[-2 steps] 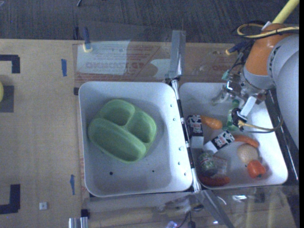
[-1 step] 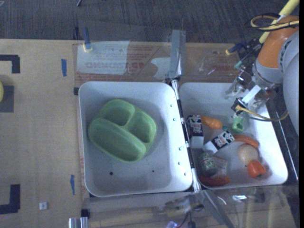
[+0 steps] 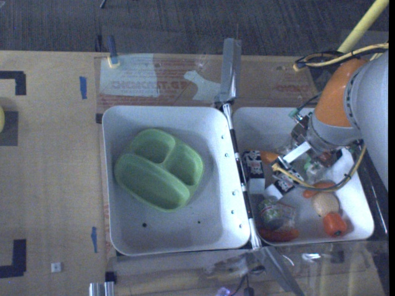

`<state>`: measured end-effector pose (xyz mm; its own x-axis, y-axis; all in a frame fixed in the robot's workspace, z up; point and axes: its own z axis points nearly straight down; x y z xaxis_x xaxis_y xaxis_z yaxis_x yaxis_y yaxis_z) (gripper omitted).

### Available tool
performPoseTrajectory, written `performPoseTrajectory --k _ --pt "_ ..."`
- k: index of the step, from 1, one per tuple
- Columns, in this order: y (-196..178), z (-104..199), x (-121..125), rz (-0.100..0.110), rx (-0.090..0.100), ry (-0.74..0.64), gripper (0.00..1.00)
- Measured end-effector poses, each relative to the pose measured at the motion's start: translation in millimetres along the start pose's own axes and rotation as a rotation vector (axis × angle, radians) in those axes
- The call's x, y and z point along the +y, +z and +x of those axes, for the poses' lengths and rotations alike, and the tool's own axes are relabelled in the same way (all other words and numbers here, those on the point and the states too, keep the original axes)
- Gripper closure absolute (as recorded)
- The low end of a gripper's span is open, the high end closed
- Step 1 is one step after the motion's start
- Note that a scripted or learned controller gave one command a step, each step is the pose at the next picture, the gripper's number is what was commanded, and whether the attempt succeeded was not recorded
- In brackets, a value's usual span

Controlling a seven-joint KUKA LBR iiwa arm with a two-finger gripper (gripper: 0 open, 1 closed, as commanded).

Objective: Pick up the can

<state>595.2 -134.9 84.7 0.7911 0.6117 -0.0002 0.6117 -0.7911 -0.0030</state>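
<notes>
The can (image 3: 274, 216) lies on its side at the front left of the right bin (image 3: 259, 121); it has a shiny grey-green label and a red end. My gripper (image 3: 307, 163) is lowered into the middle of the same bin, behind and to the right of the can and apart from it. The wrist covers the gripper's tips. I see nothing held in it.
Around the gripper lie a black-and-white carton (image 3: 252, 164), a small orange piece (image 3: 269, 158), a pale onion-like ball (image 3: 325, 203), an orange strip (image 3: 319, 187) and a red-orange pepper (image 3: 334, 224). The left bin (image 3: 185, 233) holds a green divided plate (image 3: 158, 168).
</notes>
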Motion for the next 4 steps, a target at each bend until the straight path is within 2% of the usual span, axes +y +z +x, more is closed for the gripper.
performPoseTrajectory --k 1,2,3,4 --pt "-9.1 41.6 35.3 0.024 -0.024 0.271 0.0" --pt "1.5 26.8 64.8 0.003 -0.006 0.347 0.0" --pt "-8.5 28.4 63.8 0.003 -0.007 0.342 1.0" --pt "-28.0 10.4 86.0 0.006 -0.002 0.323 1.0"
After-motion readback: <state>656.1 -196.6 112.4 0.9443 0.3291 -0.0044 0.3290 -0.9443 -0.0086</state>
